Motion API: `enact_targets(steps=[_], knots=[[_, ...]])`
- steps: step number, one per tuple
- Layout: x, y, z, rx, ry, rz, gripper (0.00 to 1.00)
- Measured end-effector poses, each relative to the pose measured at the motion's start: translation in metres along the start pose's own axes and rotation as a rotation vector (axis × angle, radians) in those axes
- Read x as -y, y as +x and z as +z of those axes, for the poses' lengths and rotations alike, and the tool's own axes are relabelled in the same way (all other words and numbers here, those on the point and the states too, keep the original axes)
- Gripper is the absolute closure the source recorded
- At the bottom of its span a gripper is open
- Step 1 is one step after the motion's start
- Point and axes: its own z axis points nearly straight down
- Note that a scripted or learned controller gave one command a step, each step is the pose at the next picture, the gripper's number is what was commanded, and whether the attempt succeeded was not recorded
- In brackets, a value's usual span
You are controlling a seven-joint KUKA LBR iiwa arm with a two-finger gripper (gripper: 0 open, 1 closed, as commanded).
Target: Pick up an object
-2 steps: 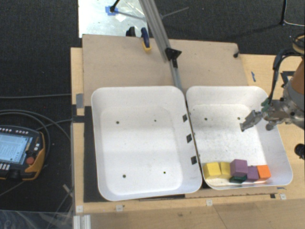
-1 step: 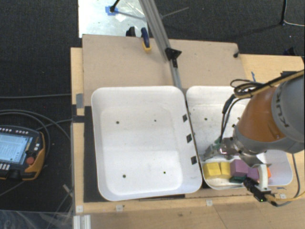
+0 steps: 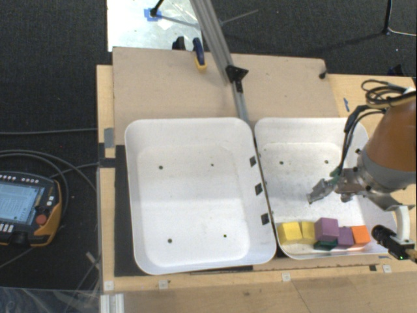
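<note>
At the right of the frame, the gripper (image 3: 317, 192) hangs over the right bin (image 3: 293, 142), above its middle floor. Whether it is wide or narrow cannot be told, and nothing shows held in it. The blocks lie in a row along that bin's lower edge: a yellow block (image 3: 297, 232), a purple block (image 3: 327, 227), a green block (image 3: 325, 244), a smaller purple block (image 3: 345, 237) and an orange block (image 3: 360, 234). The left bin (image 3: 150, 142) sits beside it on the worktop (image 3: 273, 83).

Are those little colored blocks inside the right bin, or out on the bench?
Inside. The yellow block, purple block and orange block lie along the right bin's near edge.
</note>
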Motion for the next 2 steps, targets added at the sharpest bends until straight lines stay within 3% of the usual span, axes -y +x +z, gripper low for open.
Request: enact_targets(steps=[1,2], knots=[[0.013,0.051,0.081,-0.005,0.010,-0.007,0.00],[-0.017,-0.011,-0.097,0.000,-0.001,-0.005,0.00]])
